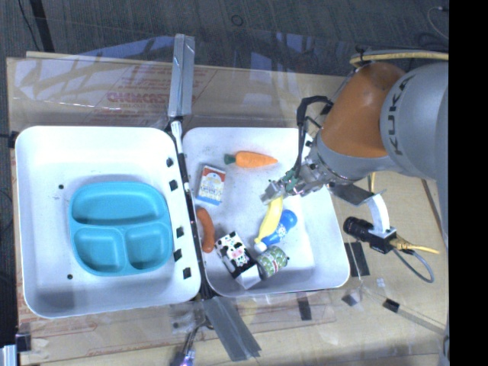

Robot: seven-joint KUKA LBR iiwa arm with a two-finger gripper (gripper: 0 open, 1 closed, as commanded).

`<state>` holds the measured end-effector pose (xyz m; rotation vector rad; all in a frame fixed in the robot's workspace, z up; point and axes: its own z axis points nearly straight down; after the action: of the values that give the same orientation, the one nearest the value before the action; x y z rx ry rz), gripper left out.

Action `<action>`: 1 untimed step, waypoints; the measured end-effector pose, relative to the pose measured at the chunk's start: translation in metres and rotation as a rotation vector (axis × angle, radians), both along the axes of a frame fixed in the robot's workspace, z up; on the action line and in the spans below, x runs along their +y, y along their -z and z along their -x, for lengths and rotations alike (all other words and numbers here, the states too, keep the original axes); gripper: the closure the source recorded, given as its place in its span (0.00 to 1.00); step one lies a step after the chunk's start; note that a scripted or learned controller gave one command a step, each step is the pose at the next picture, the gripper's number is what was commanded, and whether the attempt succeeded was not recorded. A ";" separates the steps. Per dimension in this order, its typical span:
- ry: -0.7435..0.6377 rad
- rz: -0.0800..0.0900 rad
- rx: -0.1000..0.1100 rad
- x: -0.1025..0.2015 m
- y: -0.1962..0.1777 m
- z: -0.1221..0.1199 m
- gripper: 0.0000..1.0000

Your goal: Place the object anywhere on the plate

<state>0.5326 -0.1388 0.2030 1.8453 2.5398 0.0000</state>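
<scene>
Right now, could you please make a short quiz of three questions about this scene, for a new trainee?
1. True or false: the blue plate lies in the left bin.
2. Which item lies nearest the far wall of the right bin? A) carrot B) sausage C) green can
3. Fill in: the gripper hovers just above the upper tip of the yellow ______.

Key:
1. True.
2. A; the carrot lies near the far wall, the sausage sits by the left wall, and the can is toward the near side.
3. Banana.
</scene>
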 end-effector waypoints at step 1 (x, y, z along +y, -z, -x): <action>-0.095 -0.002 0.005 0.068 -0.022 0.018 1.00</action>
<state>0.5142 -0.0704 0.2254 1.7258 2.6283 -0.0016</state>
